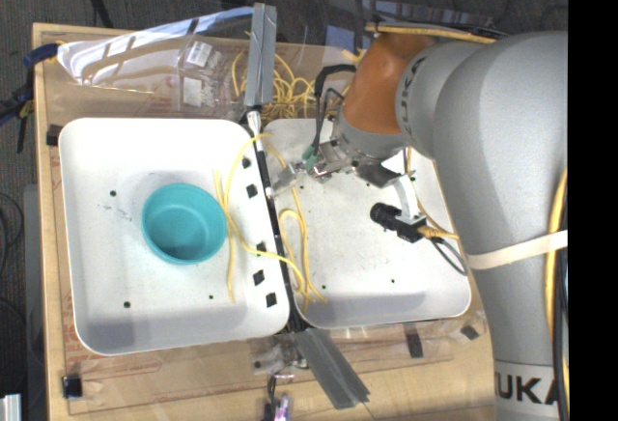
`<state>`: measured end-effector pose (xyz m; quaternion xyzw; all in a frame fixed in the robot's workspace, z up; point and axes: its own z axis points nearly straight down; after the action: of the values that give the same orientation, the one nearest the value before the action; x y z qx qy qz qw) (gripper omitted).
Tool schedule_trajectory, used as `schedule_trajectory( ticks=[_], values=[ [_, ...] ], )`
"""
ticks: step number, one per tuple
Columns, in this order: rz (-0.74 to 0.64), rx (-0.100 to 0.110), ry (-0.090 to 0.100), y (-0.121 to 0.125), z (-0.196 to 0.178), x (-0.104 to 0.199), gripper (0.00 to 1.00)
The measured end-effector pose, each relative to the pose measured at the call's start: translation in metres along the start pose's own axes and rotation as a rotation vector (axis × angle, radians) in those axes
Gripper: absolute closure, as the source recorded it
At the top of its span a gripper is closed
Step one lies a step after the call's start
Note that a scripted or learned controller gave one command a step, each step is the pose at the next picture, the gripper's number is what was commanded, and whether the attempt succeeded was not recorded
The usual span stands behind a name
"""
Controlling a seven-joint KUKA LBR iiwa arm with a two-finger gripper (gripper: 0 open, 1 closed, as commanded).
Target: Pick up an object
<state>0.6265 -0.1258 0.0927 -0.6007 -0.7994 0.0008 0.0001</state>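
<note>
The arm (483,149) enters from the right of the frame, its grey body covering the right side of the right bin (367,308). The orange band (381,86) sits near the top centre, above the wrist. The gripper (304,166) is low over the upper left corner of the right bin, close to the divide between the two bins. Its fingers are small and partly masked by the wrist housing; whether they are parted or closed cannot be told, and nothing is visibly held between them.

The left bin (97,294) holds a teal bowl (183,223), upright, resting on the bin floor left of centre in the frame, well apart from the gripper.

Yellow cords (290,255) trail along the inner rims of both bins and across the left part of the right bin's floor. A black cylindrical fitting (396,219), apparently part of the arm's cabling, lies over the middle of the right bin. Both bins rest on the wooden bench (444,380). Clear plastic sheeting (145,57) lies across the bench's upper left.
</note>
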Motion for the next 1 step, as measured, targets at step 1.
schedule_trajectory(
  ticks=[1],
  values=[
    [0.012,-0.010,-0.021,-0.0362,-0.0059,0.0205,0.00]
  ],
)
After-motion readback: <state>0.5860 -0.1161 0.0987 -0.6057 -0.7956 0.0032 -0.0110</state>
